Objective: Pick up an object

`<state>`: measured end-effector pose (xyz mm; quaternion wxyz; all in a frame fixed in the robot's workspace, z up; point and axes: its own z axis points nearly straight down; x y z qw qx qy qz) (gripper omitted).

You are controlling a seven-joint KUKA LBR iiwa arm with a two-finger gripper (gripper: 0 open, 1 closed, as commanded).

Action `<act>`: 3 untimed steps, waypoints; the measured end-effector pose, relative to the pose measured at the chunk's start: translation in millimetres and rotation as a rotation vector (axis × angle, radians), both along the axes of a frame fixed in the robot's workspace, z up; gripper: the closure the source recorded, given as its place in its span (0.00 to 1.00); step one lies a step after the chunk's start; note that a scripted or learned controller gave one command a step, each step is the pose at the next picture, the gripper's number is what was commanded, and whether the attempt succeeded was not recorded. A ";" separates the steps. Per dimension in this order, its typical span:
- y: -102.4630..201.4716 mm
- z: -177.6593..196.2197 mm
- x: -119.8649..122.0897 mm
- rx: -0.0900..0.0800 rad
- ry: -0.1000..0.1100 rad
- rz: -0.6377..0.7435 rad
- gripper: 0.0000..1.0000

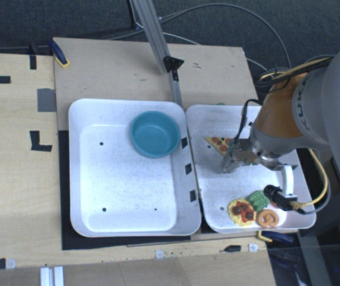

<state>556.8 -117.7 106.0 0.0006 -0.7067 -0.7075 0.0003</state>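
In the right bin lies a toy pizza slice near the top left. My gripper hangs just below and to the right of the slice, fingers pointing down toward the bin floor; nothing shows between them. At the bin's bottom right corner sit a round yellow-and-red toy, a green leafy toy and an orange ring-shaped toy. A blue bowl rests in the upper right of the left bin.
The grey arm with its orange band covers the right side of the right bin. A metal pole slants down to the divide between the bins. Cables trail over the dark floor behind the bench.
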 end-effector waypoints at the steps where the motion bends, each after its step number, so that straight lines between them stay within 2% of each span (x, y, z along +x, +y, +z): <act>1: 9.4 49.7 -3.1 -0.001 -0.004 0.000 1.00; 3: -0.3 169.1 -0.2 -0.001 -0.006 -0.001 1.00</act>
